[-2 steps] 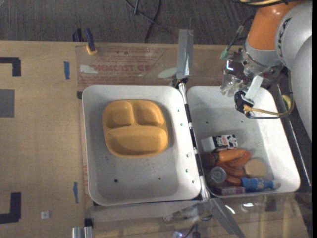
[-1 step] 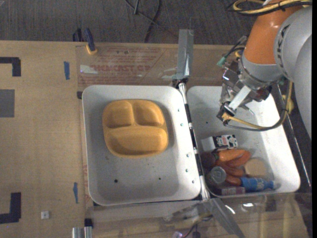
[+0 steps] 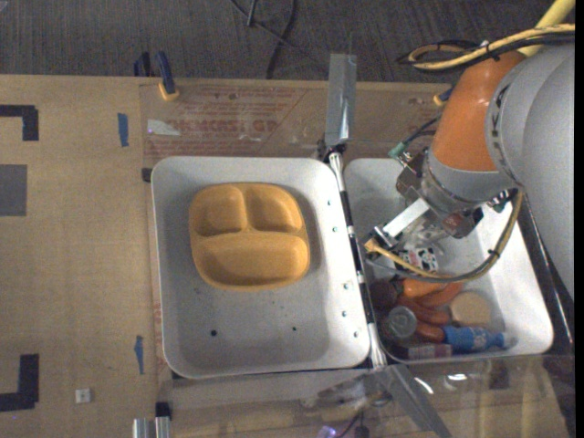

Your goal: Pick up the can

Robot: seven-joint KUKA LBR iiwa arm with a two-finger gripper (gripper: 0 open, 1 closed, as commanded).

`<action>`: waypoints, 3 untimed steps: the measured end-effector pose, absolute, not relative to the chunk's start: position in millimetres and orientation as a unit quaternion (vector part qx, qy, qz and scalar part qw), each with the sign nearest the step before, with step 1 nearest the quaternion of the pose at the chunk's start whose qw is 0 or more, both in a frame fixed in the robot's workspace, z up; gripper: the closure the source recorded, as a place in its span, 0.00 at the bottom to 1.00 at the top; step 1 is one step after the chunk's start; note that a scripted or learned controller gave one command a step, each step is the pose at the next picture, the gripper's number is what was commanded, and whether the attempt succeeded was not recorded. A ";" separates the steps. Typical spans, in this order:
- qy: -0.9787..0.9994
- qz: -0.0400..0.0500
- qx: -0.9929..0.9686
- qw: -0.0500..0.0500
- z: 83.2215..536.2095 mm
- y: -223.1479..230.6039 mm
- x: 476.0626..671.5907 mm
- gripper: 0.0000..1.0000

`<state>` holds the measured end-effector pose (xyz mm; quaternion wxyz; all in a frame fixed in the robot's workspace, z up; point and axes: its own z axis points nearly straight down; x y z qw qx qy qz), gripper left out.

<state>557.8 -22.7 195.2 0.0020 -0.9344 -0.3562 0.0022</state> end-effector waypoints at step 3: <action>-0.254 0.001 -0.967 0.001 231.4 79.1 478.9 1.00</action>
